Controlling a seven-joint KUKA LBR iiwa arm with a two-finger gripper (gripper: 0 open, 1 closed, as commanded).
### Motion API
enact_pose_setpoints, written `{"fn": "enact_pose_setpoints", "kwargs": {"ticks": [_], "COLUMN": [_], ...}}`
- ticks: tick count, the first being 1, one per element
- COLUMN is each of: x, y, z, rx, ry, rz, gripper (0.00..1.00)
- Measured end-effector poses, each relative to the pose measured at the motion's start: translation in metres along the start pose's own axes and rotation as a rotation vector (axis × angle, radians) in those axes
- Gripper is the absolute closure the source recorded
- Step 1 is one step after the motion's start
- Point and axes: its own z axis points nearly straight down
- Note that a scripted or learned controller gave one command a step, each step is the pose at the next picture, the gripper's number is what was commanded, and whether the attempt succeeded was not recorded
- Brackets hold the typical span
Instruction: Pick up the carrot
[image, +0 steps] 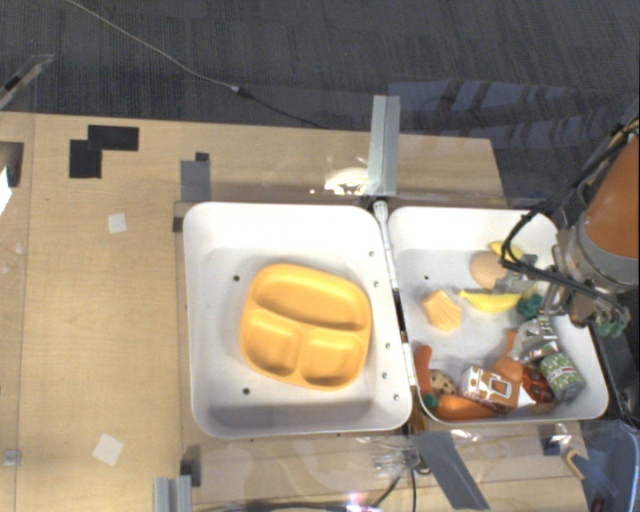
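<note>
Orange carrot (462, 406) lies left of and below the claw (541, 335), whose grip is unclear.

arm (612, 215) cut off at right edge; gripper (540, 335) fingers blurred among toys, state unclear.

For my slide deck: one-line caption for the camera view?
Gripper hovers over the cluttered right bin, carrot near its front edge; yellow tray in left bin.
</note>
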Motion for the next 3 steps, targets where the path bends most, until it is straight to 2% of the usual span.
{"fn": "enact_pose_setpoints", "kwargs": {"ticks": [1,2,3], "x": [-0.051,-0.099,-0.102], "y": [0.025,0.027,0.029], "z": [0.142,0.144,0.131], "rx": [0.002,-0.001,-0.002], "ry": [-0.012,-0.005,-0.014], "rz": [0.0,0.227,0.221], "gripper": [0.0,0.0,1.0]}}
